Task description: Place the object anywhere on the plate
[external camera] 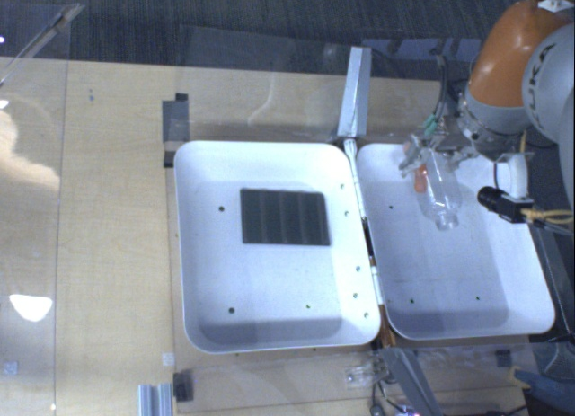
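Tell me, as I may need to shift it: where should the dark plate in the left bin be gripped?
Probably from straight above, across the dark plate's narrower span, on its two long edges: it lies flat, with left bin floor bare all round.

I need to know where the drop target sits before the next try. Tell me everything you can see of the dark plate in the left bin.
The plate is a flat, dark grey rectangle, wider than tall, with faint ridges running top to bottom across its surface. It looks matte, perhaps rubber or plastic. It lies flat on the floor of the left bin, a little above the middle and clear of all four walls. Nothing rests on it, and the gripper is over the right bin, well away from it.
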